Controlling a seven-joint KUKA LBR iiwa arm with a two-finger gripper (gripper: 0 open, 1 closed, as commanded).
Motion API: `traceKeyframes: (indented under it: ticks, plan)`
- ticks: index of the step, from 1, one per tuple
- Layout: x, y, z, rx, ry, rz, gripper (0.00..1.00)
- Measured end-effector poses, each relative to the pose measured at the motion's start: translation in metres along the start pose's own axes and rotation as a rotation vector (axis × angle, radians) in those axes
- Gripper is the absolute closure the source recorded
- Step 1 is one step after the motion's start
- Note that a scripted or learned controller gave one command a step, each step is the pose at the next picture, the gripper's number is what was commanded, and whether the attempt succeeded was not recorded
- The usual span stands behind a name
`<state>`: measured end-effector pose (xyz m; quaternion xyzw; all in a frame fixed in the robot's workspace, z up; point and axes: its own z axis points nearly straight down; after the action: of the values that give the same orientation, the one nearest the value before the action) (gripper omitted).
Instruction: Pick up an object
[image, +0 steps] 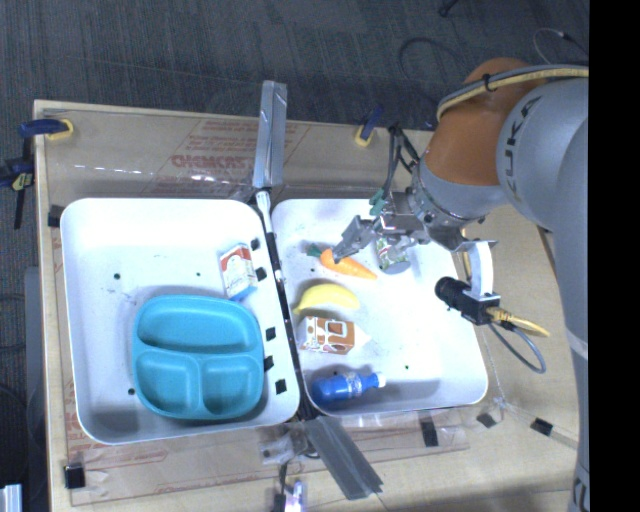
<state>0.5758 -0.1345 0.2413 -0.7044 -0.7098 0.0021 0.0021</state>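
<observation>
Crowding gripper (352, 243): carrot (349, 266), banana (327, 297) nr, carton (328, 335) beyond.

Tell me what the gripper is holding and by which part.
Cannot be told. The gripper sits just above the carrot in the right bin, but no object is visibly between its fingers.

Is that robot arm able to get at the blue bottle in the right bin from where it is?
Probably yes. The blue bottle lies uncovered near the right bin's front edge, nothing on top. The gripper hovers by the carrot, farther back.
</observation>
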Motion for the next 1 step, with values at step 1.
traceKeyframes:
  ticks: [1]
  plan:
    - [0.008,-0.0002,-0.0066,-0.002,-0.001,-0.127,0.0]
